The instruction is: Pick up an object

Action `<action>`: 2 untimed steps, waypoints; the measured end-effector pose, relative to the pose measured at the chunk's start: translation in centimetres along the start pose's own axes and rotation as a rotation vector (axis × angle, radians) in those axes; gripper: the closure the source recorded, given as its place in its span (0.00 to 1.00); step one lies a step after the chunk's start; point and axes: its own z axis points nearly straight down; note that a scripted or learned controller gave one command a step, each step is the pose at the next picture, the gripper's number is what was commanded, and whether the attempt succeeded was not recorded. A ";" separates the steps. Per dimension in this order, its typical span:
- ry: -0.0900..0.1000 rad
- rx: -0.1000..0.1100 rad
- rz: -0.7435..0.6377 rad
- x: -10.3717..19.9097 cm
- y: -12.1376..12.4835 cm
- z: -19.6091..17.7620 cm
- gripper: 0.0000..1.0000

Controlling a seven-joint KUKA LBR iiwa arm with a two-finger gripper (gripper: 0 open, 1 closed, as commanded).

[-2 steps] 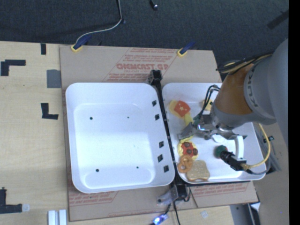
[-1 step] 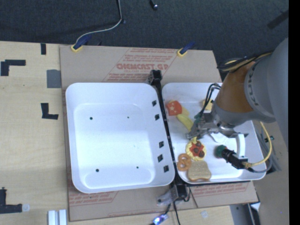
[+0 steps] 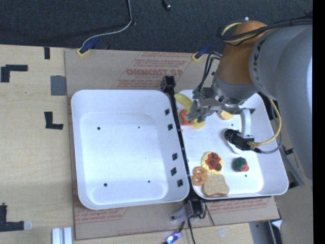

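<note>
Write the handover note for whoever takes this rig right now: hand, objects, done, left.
Hand: low over the far left corner of the right bin, at a cluster of an orange piece and a yellow banana-shaped toy. Whether it is open or shut cannot be told; no grasp is visible.
Other objects: pizza slice, pretzel, toast and a green-and-red toy lie near the front of the right bin.
Done: the approach.
Left: grasp one object and lift it.
</note>
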 end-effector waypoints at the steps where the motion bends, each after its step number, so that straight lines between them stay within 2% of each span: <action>1: -0.003 0.016 0.010 -0.7 -4.8 0.6 1.00; 2: -0.001 0.018 0.010 1.2 -10.3 0.6 1.00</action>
